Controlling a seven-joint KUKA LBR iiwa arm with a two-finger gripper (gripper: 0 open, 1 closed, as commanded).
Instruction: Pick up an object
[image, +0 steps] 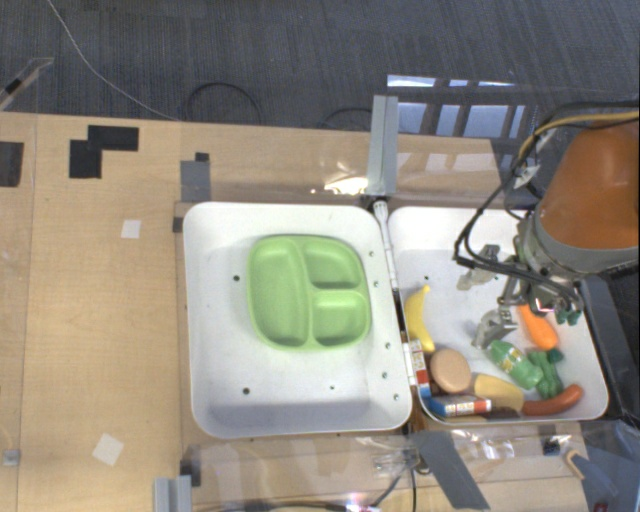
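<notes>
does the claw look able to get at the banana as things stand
Probably yes. The banana lies uncovered by the right bin's left wall, with open floor between it and the claw. That wall close beside it could crowd a grasp.

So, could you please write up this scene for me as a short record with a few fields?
left bin: white bin holding a green divided plate, lying flat near its middle
right bin: white bin with toy food bunched at its near end
items in right bin: banana, round brown bun, orange carrot, green bottle, red sausage
arm: reaches in from the right, orange band above the wrist
hand: hand low over the right bin, beside the carrot; grasp not discernible
</notes>
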